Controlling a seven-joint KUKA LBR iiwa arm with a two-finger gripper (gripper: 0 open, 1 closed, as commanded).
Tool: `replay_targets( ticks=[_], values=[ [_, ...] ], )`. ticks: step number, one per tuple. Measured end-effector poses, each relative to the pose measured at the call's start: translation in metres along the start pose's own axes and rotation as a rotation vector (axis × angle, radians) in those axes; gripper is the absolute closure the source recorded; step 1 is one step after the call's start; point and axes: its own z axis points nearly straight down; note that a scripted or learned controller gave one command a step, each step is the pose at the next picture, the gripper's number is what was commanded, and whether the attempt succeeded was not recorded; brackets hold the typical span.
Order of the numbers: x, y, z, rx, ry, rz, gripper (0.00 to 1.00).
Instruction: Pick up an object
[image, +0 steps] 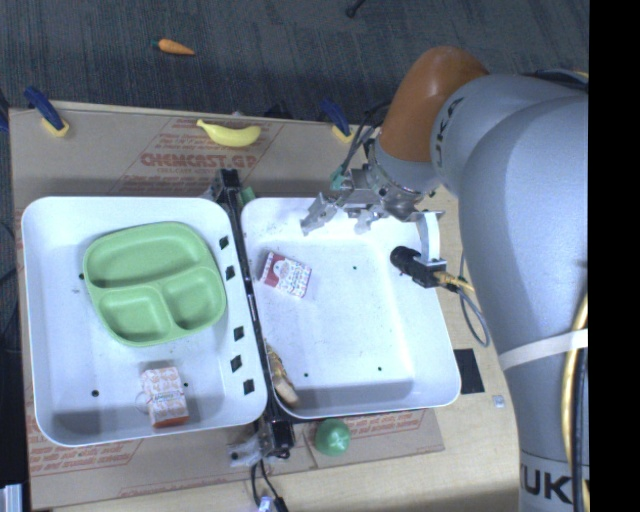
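The arm reaches in from the right side, and its gripper (340, 212) hangs over the far edge of the right bin (400, 385). The two fingers stand apart, one toward the left and one toward the right, and nothing is seen between them. So the pincer is open and it holds no object.

The nearest object for the task is the small red and white packet (285, 274). It lies flat on the floor of the right bin, near the divider, a little in front of the gripper and apart from it. A brownish piece (281, 382) lies in the near left corner of the same bin, against the wall. In the left bin (40, 330) there is a green divided tray (155, 280), and in front of it a small carton (163, 395). A yellow banana (229, 132) rests on the cardboard behind the bins, and a green ball (332, 437) sits on the bench in front of them.

The step in hand seems to be the approach: no grasp is made yet. The next move probably asks the gripper to come over the packet, to go down with the fingers on both sides of it, and then to close. Because the packet is flat and thin, the fingers may slide over it.
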Motion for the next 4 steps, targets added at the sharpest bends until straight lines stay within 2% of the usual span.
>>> replay_targets(
  ticks=[1, 2, 3, 4],
  values=[
    [-0.063, -0.003, 0.069, 0.004, -0.001, 0.010, 0.00],
    [-0.078, -0.103, -0.013, -0.002, -0.003, 0.009, 0.00],
    [-0.077, -0.044, 0.072, 0.001, -0.002, 0.006, 0.00],
    [-0.077, -0.043, 0.061, 0.000, -0.002, 0.003, 1.00]
  ],
)
